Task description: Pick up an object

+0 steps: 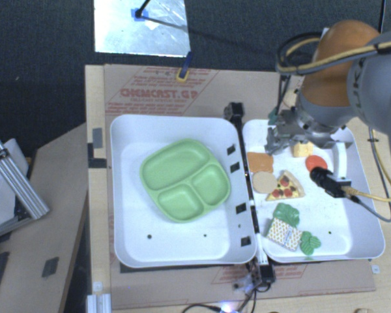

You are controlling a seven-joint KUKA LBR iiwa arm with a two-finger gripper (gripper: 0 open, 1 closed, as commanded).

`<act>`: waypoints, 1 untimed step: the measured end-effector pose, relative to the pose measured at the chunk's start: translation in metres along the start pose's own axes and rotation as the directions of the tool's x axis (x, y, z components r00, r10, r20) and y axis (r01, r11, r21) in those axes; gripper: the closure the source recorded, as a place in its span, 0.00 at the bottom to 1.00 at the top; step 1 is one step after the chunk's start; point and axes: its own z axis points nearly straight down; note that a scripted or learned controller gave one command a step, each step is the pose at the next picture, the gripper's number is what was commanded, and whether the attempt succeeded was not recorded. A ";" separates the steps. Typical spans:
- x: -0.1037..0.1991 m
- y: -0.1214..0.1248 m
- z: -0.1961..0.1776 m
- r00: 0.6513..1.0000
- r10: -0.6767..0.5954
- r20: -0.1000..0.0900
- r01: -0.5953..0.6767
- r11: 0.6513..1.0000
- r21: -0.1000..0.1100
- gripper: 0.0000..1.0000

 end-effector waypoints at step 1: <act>0.035 0.035 0.008 1.000 0.001 0.000 -0.001 1.000 0.000 1.00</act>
